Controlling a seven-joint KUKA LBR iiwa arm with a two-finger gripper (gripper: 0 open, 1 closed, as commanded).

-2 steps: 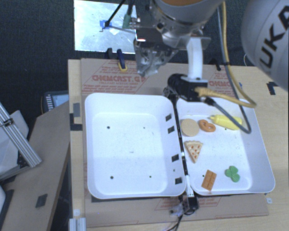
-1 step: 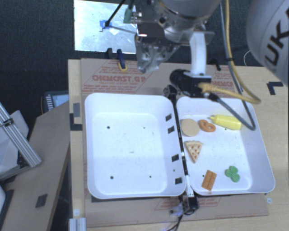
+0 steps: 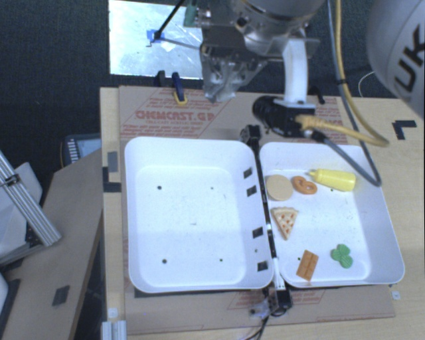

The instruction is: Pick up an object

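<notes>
arm (image 3: 279, 20) cut off at top, hand (image 3: 219, 83) blurred

Bench (image 3: 166, 113) under two white bins (image 3: 133, 199)

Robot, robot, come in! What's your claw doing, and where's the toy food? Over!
Gripper high above the bench, behind the bins. Six toy foods in right bin, mustard bottle nearest the back. Nothing grabbed yet.

Robotics lab test cell.
Grey industrial arm (image 3: 279, 26) over a tabletop (image 3: 166, 113) of printed board, two white bins (image 3: 186, 219) taped together, loose yellow cable (image 3: 345, 126), aluminium framing (image 3: 26, 206), toy foods (image 3: 292, 199) as props.
</notes>
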